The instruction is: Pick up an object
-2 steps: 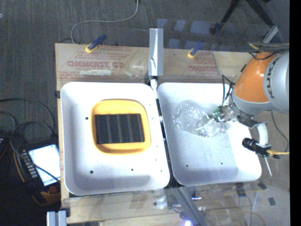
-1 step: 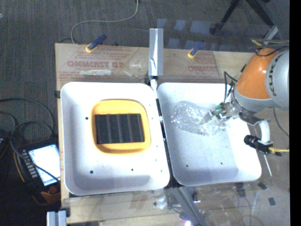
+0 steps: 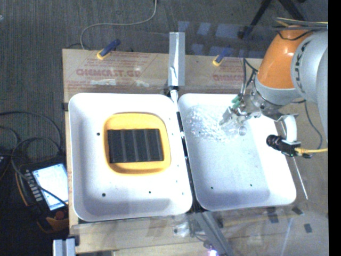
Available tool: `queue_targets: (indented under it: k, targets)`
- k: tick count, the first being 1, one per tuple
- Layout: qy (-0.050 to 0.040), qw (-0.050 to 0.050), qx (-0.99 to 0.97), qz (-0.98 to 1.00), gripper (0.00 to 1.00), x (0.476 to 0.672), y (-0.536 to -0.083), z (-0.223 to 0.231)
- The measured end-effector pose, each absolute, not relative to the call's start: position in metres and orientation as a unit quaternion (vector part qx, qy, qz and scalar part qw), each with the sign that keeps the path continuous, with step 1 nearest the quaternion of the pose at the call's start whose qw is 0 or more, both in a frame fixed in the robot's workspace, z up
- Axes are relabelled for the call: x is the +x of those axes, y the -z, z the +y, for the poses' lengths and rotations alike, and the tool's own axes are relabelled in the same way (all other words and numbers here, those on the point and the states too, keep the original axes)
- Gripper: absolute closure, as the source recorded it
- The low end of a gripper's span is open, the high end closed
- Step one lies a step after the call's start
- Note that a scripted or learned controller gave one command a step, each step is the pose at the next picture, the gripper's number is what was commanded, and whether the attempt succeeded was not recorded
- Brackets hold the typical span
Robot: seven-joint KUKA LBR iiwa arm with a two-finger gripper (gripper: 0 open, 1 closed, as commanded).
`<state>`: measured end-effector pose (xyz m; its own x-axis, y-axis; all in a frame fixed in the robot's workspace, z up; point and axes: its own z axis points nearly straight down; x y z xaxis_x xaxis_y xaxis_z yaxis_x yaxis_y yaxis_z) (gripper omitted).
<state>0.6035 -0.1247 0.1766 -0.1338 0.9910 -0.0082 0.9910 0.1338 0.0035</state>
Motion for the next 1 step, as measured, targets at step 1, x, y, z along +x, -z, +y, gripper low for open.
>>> queue_targets:
  k: [1]
  targets:
    - [0.0024, 0.004, 0.710, 0.704, 1.00, 0.5902, -0.1740, -0.1130]
